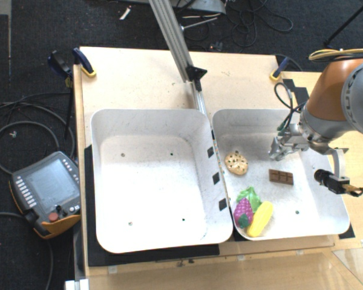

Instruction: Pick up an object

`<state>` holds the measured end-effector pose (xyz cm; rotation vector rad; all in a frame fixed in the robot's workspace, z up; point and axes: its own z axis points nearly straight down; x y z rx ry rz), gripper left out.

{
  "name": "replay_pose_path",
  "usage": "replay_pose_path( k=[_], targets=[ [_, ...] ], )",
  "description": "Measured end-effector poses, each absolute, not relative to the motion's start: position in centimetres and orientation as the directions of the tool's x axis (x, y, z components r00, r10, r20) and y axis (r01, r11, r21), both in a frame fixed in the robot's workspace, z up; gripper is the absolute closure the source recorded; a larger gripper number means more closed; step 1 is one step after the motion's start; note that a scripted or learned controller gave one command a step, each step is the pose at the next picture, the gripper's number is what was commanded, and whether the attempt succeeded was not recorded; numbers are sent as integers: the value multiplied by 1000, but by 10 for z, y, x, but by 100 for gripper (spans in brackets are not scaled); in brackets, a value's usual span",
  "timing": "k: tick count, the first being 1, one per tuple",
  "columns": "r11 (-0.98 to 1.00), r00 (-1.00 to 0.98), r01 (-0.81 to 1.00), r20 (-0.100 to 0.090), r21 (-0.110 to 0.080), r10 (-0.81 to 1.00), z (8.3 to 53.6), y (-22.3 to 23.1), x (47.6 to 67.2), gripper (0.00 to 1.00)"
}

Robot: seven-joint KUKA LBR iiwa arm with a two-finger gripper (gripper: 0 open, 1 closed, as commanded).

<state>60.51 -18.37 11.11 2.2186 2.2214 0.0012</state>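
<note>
- The grey two-finger gripper hangs over the right-hand shallow white bin; how far its jaws stand apart cannot be told, and nothing shows between them.
- Candidates lie apart from it: a round tan cookie, a flat brown chocolate bar, a purple grape bunch touching a yellow corn cob.
- Risk, as I judge it: descending here closes on bare bin floor; the thin bar could slip.
</note>
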Motion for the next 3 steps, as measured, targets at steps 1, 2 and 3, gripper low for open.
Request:
replay_pose_path(
  k=[1,2,3],
  targets=[
    [-1,1,1000,-3,6,1000,169,-189,599,100],
    [4,-4,1000,-2,7,1000,224,-179,604,100],
    [4,-4,1000,-3,7,1000,269,-179,605,100]
  ],
)
